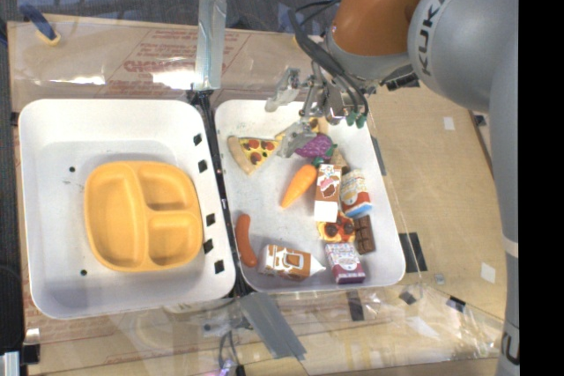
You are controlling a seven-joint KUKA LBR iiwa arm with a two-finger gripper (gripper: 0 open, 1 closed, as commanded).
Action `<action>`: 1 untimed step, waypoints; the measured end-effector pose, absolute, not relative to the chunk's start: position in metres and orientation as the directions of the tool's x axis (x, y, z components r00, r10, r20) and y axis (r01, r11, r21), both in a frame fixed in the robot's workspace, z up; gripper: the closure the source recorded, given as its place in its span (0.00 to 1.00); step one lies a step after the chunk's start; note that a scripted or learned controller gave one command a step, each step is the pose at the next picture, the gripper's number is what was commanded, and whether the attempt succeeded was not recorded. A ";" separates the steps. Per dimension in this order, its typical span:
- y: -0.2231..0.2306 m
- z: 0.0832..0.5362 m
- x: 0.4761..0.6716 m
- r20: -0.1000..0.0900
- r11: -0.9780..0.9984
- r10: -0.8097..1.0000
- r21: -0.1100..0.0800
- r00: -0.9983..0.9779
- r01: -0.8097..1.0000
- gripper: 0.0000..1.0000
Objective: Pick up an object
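My gripper (289,119) hangs over the far end of the right bin (231,114), open, with nothing seen between its fingers. One finger (280,92) lies near the bin's far wall. The other (297,142) reaches down beside a purple toy (315,146) and a small yellow piece (289,135). Just left of it lies a pizza slice (250,151). An orange carrot (299,186) rests below the gripper. Further forward are a red sausage (246,240), a small carton (287,261), a white and red box (327,191), a can (355,192), a chocolate bar (363,235) and a pink box (345,263).
The left bin (44,128) holds a yellow divided plate (141,214). The grey arm with its orange band (379,0) comes in from the upper right, above the right bin's far corner. A taped seam (210,40) runs between the bins at the back.
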State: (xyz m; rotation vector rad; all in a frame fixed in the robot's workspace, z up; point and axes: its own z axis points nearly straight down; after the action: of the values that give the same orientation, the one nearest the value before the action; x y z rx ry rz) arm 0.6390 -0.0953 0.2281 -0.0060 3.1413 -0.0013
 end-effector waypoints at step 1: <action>-0.129 0.109 0.589 0.005 0.910 -0.415 0.004 -0.910 -0.415 0.00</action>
State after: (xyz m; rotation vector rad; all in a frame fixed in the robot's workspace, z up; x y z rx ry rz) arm 0.5887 -0.1293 0.1091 -0.6684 3.0752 0.0038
